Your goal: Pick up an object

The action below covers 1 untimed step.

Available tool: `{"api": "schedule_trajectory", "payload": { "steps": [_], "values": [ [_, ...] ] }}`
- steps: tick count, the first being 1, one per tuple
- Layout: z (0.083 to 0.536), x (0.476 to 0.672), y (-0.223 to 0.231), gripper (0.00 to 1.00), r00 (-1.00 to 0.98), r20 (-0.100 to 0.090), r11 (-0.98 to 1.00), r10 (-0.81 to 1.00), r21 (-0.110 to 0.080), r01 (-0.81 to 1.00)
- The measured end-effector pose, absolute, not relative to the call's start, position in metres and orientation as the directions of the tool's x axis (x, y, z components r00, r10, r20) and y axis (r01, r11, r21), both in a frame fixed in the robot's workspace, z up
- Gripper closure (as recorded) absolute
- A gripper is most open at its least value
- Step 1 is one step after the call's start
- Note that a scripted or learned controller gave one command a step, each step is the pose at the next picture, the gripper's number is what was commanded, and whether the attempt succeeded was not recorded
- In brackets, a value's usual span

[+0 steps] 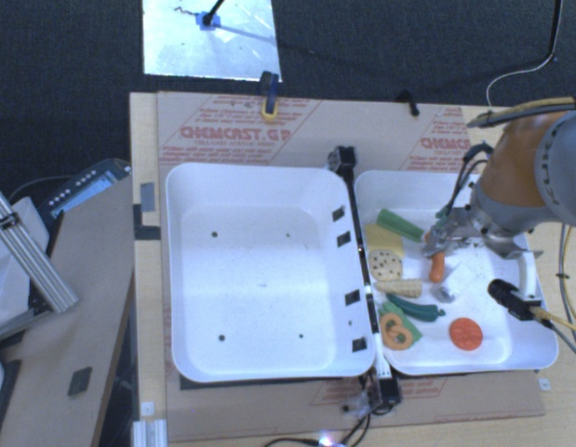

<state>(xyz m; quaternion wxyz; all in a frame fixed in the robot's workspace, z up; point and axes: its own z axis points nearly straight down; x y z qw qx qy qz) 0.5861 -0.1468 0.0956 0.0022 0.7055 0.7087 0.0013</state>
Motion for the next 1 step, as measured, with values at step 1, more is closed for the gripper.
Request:
{"api": "schedule_trajectory", "payload": {
  "steps": [1],
  "values": [
    [0.168, 0.6368, -0.0934, 1.0, -0.011, 0.0, 0.011, 1.0, 0.012, 1.0]
  ]
}}
